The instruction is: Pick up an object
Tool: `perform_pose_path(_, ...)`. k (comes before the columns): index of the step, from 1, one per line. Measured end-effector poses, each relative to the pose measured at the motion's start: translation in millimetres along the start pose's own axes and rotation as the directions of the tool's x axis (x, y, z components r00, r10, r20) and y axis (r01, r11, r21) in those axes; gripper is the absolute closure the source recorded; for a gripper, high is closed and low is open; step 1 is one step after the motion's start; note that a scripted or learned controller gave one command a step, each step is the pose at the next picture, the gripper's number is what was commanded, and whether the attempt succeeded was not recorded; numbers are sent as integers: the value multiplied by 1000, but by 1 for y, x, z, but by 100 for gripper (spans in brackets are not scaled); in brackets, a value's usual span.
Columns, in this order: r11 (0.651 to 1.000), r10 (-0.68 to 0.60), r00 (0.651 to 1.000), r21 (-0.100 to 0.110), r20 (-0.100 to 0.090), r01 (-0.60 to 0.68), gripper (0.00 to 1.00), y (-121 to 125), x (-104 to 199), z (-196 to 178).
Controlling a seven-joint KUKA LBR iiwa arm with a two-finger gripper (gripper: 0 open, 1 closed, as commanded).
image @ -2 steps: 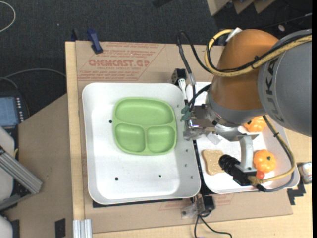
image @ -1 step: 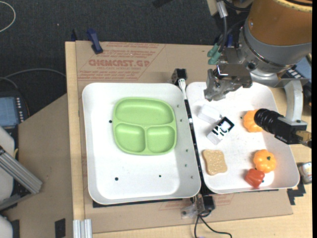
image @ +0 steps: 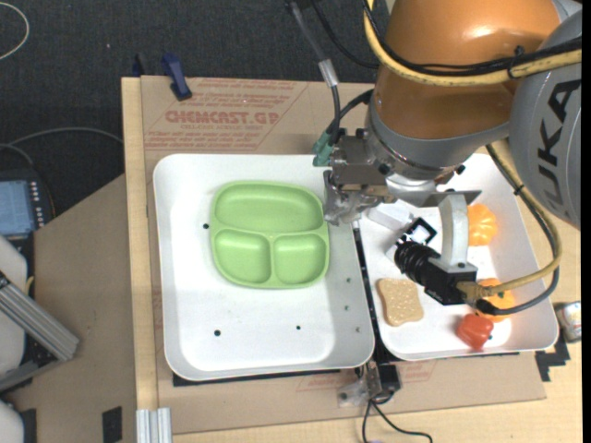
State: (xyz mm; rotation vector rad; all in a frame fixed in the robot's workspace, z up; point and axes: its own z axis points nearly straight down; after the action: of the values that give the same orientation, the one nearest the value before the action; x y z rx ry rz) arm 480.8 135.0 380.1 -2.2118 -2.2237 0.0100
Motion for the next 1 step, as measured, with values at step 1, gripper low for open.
perform_pose_path(1, 1000, 3, 1000, -10, 0, -3, 100, 1, -3, -15)
